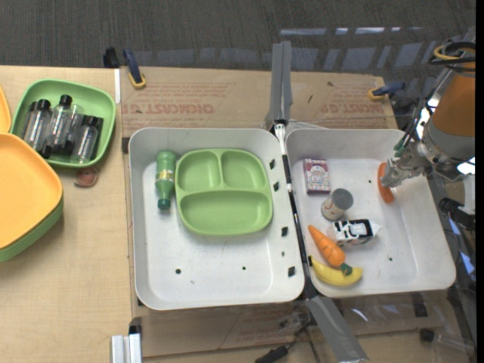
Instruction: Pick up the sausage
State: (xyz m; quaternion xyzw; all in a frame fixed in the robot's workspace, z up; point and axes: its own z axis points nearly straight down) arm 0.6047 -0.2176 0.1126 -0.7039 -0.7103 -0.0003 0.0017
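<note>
Sausage (386, 184) sits in the right bin (423, 278), upper right area near the far wall, well apart from the carrot (327, 243) and banana (337, 274). Tool (395, 172) is right at its upper end, touching or just above it. View is too coarse there to tell whether the fingers are spread or closed, or whether anything is gripped.

For a good grasp: centre over the sausage's middle rather than its tip, set the fingers across its narrow width, go low enough to get both sides, then close and lift straight up.

Long axis runs near to far in the bin, tilted slightly; upper end under the tool, lower end points toward the bin's near edge.
</note>
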